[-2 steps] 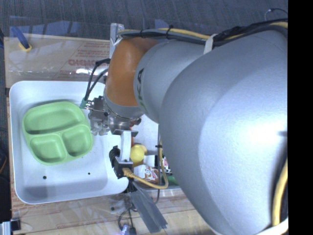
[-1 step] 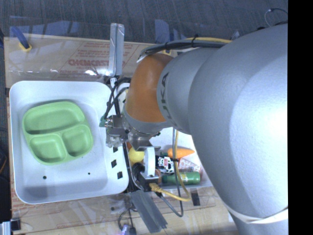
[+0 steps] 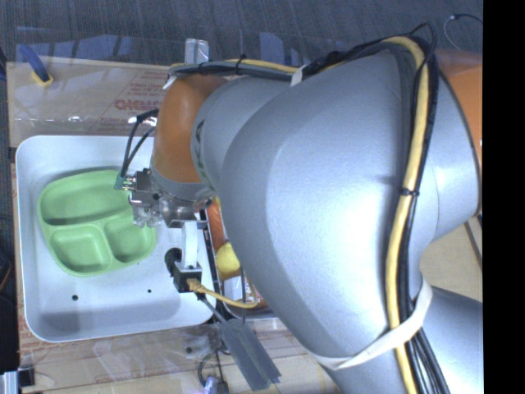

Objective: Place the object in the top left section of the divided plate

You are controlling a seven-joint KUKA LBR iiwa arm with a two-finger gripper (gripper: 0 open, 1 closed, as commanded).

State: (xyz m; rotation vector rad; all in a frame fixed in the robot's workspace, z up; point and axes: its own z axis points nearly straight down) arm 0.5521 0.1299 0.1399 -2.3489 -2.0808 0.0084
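We view the table [image 3: 74,97] from above at a slant. The grey arm [image 3: 328,212] reaches in from the right and covers most of the right-hand side of the view; its orange band [image 3: 176,134] sits above the wrist, and a yellow cable [image 3: 406,179] runs along the arm's outer shell.

The left white bin [image 3: 49,302] holds a green divided plate [image 3: 86,216] with three sections: one large section toward the top and two smaller ones below it. The plate rests flat on the bin floor, in the upper half of the bin.

The pincer [image 3: 146,208] sits at the right edge of the plate, over the boundary between the large section and the lower right section. We cannot tell how it is set, since the wrist hardware blocks that detail.

We see a yellow object [image 3: 226,261] and an orange object [image 3: 215,220] just beside the dividing wall between the bins, on the right-hand side, partly hidden under the arm. We cannot tell which of these is the task's object.
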